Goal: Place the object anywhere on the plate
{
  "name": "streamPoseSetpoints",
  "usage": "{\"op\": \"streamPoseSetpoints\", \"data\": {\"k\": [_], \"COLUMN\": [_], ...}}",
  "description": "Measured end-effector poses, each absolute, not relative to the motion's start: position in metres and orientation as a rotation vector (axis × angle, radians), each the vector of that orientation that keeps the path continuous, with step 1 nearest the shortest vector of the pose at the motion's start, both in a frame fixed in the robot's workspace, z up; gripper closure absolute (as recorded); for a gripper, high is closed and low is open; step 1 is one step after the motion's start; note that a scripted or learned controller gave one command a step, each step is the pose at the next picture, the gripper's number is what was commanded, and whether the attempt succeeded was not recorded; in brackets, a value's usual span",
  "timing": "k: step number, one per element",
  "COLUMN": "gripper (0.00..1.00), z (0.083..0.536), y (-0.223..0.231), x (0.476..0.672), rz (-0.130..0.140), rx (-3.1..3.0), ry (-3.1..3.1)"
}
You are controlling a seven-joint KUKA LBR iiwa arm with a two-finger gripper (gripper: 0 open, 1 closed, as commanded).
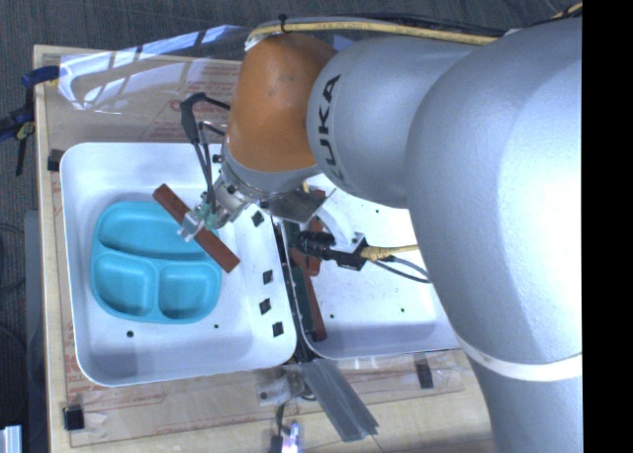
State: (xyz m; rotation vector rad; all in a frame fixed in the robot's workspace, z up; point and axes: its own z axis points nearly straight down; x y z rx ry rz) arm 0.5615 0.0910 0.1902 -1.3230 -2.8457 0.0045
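Camera view: I see the gripper (205, 216) closed on a flat brown bar (197, 227), prob. wood, long and straight-edged, held at its middle and lying diagonal. Bar sits over the upper right edge of the blue plate (153, 275), a smooth plastic dish w/ three rounded compartments, in the left white bin (84, 169). Plate's lower and left sections are uncovered. Bin floor to the right of the plate is bare white w/ small dark squares (266, 293). Arm's orange band (277, 105) looms over the bin divider.
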Motion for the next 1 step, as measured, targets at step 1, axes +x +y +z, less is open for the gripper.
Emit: {"op": "streamPoseSetpoints", "data": {"k": [1], "gripper": [0.00], "z": [0.1907], "y": [0.0904], "x": [0.5618], "rz": [0.004], "rx": [-1.325], "ry": [-2.846]}}
